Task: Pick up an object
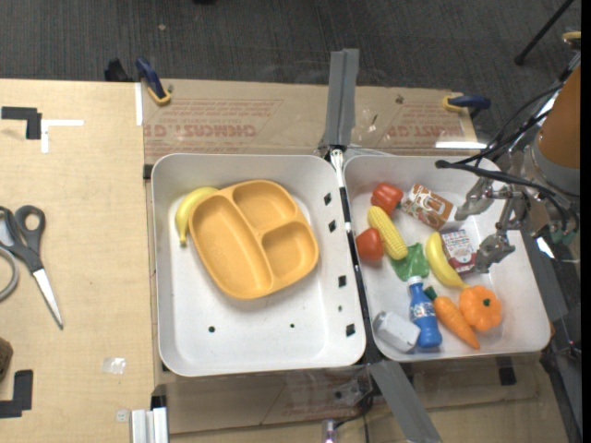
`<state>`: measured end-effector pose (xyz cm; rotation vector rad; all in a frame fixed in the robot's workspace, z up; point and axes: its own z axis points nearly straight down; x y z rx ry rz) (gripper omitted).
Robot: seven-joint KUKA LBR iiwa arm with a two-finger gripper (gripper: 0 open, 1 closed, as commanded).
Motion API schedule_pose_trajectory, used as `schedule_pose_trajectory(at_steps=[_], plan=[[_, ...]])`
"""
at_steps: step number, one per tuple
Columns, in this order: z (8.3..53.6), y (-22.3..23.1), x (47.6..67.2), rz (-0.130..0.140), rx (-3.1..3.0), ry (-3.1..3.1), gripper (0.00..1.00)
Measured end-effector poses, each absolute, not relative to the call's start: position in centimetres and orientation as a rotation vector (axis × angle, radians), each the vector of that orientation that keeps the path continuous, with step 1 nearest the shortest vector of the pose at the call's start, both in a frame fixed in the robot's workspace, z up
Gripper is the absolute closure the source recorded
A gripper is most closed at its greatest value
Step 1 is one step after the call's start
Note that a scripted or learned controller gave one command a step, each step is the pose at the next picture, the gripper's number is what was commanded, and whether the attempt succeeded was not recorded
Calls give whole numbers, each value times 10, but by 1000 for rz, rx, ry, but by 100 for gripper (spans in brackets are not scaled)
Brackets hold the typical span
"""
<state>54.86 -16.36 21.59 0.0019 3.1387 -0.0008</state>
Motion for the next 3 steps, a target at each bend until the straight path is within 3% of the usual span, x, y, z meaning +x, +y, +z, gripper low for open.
schedule_pose_trajectory(at_steps=[1,2,3], plan=[[109,-171,537,-5,161,3120,0],[105,-155,614,-9,553,3075,0],[92,-95,587,-1,809,3034,0]])
